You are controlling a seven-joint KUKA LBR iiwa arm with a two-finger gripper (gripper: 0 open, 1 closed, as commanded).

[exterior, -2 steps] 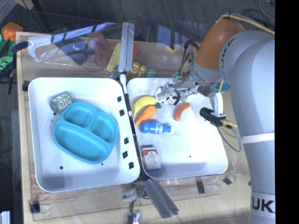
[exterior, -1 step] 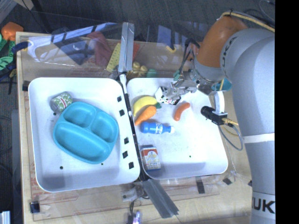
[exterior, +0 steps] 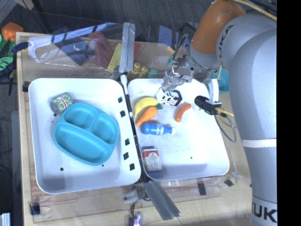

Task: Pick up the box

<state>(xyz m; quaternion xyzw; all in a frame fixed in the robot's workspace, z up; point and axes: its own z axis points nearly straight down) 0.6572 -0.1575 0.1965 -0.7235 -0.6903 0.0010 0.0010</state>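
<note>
Small box [exterior: 151, 159] with unreadable label by near bin wall; fingers [exterior: 170, 89] far off, state indiscernible.

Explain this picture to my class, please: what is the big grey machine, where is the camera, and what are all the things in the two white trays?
The grey machine is a robot arm reaching in from the right; the camera looks down from above. Its gripper hangs over the right bin, just above a small black-and-white toy. I cannot tell whether it grips anything. That bin also holds a banana, a carrot, a blue bottle, an orange sausage-shaped toy and the box it should pick up, lying untouched near the front edge. The left bin holds a blue divided plate and a small can.
</note>
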